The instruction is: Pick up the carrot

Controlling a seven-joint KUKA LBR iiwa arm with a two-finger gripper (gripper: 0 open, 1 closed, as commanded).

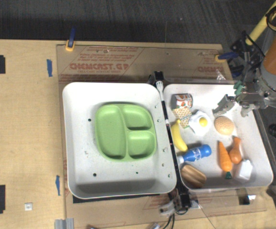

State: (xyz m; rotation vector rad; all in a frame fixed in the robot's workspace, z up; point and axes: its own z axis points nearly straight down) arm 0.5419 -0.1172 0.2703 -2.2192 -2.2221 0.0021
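Over the right bin's (264, 142) far right part, the end effector (233, 105) hovers with fingers spread, grasping nothing. Nearer, the carrot (225, 157) lies on the bin floor just beside a second orange piece (236, 148), below a bread roll (224, 125).

The carrot (225, 157) was orange, the banana (178, 136) yellow, the bottle (196, 153) blue, the divided plate (125, 131) pale green, both bins (76, 128) white.
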